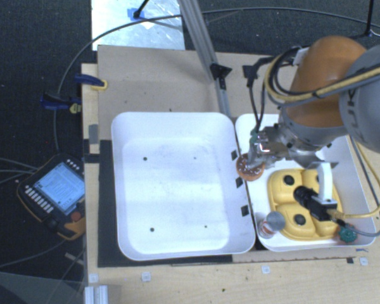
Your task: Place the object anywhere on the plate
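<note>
Tan desk (152, 81) with two white bins side by side, teach pendant (54, 192) off to its left on dark floor. Low over left edge of right bin (353, 170): gripper (258, 152), directly over small brown disc (248, 168), touching or nearly so. Opening not readable, grasp not confirmed. Disc against wall next to left bin (123, 170), just beside yellow moulded piece (290, 198). Grey ball (274, 221) and teal bit (347, 235) along lower edge of same bin.
</note>
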### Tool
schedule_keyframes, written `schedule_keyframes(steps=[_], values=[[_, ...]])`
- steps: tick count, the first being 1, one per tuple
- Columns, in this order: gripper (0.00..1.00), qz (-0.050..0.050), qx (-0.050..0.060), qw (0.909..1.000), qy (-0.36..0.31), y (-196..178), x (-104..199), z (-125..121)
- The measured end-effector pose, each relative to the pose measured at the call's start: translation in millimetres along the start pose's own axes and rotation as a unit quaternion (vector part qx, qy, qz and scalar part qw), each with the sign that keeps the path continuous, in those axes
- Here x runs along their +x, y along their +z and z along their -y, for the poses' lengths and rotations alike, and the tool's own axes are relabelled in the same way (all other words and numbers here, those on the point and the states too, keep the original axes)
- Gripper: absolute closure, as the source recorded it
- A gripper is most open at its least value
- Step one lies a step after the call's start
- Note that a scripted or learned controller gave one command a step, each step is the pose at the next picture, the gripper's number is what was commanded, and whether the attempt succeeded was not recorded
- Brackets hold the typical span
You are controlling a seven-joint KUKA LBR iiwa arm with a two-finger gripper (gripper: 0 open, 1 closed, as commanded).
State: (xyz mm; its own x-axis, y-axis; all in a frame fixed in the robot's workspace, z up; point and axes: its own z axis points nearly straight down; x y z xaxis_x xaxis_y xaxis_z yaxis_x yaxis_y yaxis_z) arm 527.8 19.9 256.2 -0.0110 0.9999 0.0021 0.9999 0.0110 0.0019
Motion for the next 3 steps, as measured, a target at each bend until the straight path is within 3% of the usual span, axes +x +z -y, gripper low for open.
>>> schedule_keyframes(steps=[2,3], values=[[1.0,0.0,0.001,1.0,0.001,40.2,113.8,-5.2],[0.0,0.001,0.001,1.0,0.003,39.4,110.6,-5.1]])
